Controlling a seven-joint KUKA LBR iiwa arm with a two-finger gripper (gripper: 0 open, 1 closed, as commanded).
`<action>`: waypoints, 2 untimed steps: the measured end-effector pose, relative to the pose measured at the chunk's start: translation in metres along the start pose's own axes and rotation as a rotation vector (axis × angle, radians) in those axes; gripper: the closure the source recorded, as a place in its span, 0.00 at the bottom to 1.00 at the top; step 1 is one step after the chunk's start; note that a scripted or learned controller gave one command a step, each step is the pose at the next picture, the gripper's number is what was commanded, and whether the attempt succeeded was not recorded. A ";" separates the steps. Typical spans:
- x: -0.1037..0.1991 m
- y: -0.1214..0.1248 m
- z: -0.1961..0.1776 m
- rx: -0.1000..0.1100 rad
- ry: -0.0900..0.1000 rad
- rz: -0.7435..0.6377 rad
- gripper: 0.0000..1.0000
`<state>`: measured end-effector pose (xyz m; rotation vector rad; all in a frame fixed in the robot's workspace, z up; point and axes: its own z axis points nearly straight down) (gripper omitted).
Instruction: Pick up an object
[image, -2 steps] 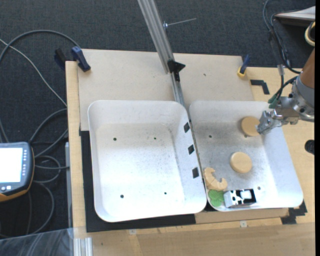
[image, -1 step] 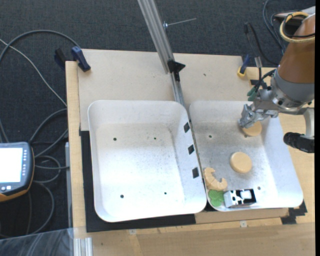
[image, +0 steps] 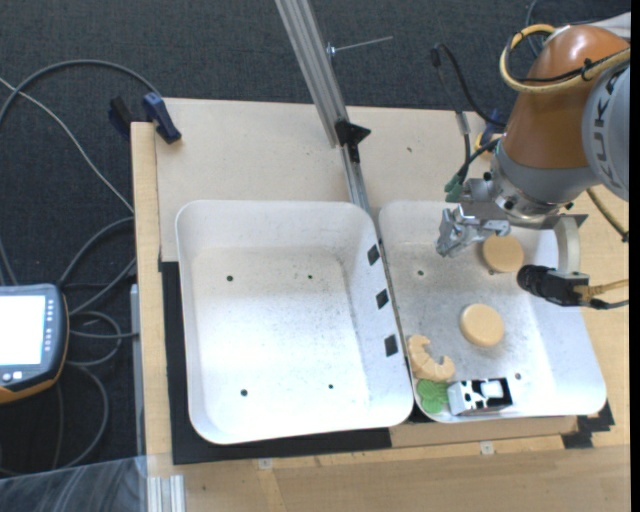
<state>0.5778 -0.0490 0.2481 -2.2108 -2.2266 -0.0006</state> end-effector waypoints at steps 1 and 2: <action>0.050 0.010 -0.006 -0.005 -0.001 0.000 1.00; 0.112 0.025 -0.006 -0.004 0.000 -0.001 1.00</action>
